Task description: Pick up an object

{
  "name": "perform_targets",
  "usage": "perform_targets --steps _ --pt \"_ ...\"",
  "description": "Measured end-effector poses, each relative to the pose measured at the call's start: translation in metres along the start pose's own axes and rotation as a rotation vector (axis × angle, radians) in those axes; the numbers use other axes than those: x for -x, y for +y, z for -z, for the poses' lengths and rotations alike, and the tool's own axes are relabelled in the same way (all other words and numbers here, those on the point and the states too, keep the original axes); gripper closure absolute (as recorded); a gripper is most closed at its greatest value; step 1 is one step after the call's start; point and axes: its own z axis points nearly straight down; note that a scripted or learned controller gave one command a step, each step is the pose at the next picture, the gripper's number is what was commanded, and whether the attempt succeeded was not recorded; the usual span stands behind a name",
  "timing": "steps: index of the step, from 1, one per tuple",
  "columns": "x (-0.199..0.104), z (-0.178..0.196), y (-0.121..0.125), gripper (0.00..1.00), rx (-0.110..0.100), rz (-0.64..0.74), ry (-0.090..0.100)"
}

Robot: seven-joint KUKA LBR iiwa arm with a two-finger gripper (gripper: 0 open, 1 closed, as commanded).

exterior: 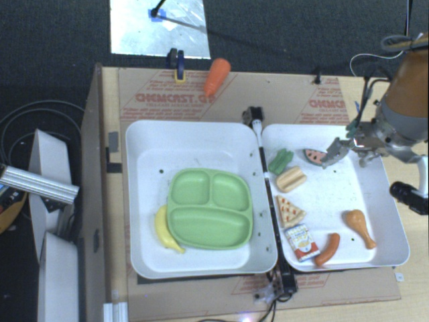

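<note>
The right bin (392, 200) holds several toy foods: a watermelon slice (313, 156), a green pepper (280, 159), a bread roll (291, 178), a pizza slice (289, 211), a red and white carton (302, 241), a sausage (328, 249) and a chicken drumstick (359, 227). My gripper (340, 151) is low over the upper part of this bin, just right of the watermelon slice and close to touching it. The grey and orange arm (405, 106) comes in from the right edge.
The left bin (144, 180) holds a green divided plate (210, 208) with a banana (166, 230) along its left side. A toy carrot (216, 76) and a blue clamp (176, 62) lie on the cardboard behind the bins. A black divider (265, 180) separates the bins.
</note>
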Motion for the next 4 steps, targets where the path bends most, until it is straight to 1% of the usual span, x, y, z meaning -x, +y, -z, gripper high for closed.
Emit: perform_targets --steps 1,2,3,4 --pt "-0.058 -0.073 0.062 0.0 0.005 0.005 0.0" --pt "-0.026 -0.171 0.053 0.0 -0.002 -0.003 0.0" --pt "-0.033 -0.17 0.101 0.0 0.005 0.002 0.0" --pt "-0.027 -0.171 0.08 0.0 -0.001 -0.002 0.0"
